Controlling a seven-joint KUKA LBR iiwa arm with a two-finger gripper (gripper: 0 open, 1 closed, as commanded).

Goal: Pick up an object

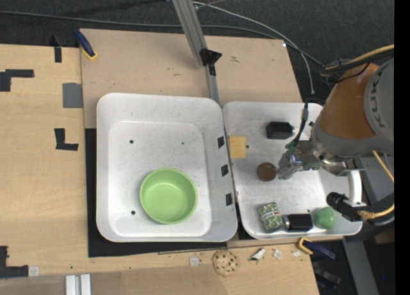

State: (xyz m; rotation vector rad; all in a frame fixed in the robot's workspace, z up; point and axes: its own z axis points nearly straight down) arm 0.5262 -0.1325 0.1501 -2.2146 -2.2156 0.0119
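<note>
Over the right bin (253,116), the gripper (289,164) hangs just right of a brown ball (266,171) (whether it is open cannot be told). A black block (279,130) lies farther back; the left bin (128,114) holds a green bowl (168,196).

1. One camera sits fixed above the worktop (38,159), looking down at a slant.
2. It stands far enough back to take in both white bins (160,111) side by side.
3. The arm (349,111) comes in from the view's right.
</note>
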